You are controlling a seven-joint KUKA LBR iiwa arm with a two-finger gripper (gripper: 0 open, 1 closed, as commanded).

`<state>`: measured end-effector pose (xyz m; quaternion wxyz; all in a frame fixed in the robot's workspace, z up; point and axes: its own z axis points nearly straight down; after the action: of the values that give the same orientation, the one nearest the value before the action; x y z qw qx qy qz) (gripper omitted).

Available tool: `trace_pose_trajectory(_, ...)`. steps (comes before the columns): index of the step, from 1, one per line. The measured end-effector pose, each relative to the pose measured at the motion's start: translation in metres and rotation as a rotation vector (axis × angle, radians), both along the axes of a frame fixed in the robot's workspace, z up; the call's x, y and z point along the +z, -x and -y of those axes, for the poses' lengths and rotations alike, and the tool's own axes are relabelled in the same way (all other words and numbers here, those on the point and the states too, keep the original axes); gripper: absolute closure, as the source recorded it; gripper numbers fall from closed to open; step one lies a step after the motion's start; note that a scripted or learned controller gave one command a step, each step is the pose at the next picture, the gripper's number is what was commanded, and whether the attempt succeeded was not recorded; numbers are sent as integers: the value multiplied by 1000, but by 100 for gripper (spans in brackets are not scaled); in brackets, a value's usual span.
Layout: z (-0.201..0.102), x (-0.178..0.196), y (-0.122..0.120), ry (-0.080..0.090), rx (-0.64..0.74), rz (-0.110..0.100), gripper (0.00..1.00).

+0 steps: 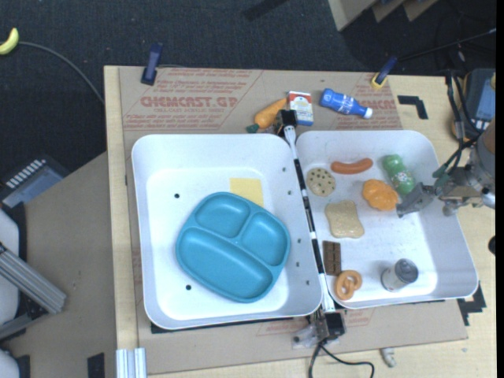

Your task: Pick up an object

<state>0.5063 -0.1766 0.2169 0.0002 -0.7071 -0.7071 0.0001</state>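
Gripper [411, 203] sits just right of the orange piece [380, 194] — nearest target, directly to its left. Finger state — can't tell, too blurry.

Red stencilled lettering runs along the far strip of the brown board [197, 93] that lies on the tabletop under the bins; its larger line seems to read "CHEMCAST GP", though the last letters are blurred. A line of smaller red print above it, and a mirrored block of red print toward the right of the same strip, are too small to read. The blue bottle [345, 102] and the small carton [300, 107] carry labels too blurred to read.
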Motion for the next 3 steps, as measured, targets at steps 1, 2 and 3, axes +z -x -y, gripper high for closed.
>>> trace_pose_trajectory(1,18,-133,-54,0,0,1,0)
trace_pose_trajectory(2,-39,-107,-95,-1,2,4,0)
trace_pose_trajectory(3,-62,-130,-124,1,1,6,0)
